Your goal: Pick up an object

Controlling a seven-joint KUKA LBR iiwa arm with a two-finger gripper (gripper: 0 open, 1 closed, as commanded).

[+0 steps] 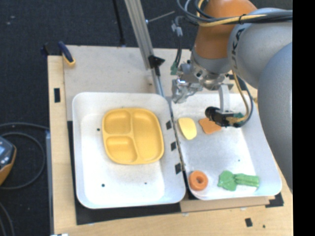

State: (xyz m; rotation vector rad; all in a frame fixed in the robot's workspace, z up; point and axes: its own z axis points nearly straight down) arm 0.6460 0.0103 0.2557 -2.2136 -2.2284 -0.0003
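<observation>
Objects for picking lie in the right bin (256, 146): a pale yellow oval piece (187, 128) near the bin's left wall, an orange flat piece (210, 127) just beside it to the right, an orange ring (198, 180) at the front left, and a green toy (237, 180) to the ring's right. The left bin (88, 181) bears a yellow divided plate (133, 135). The gripper (183, 90) hovers over the back left corner of the right bin, above the yellow oval; whether it is spread or closed cannot be told, and nothing shows held in it.
</observation>
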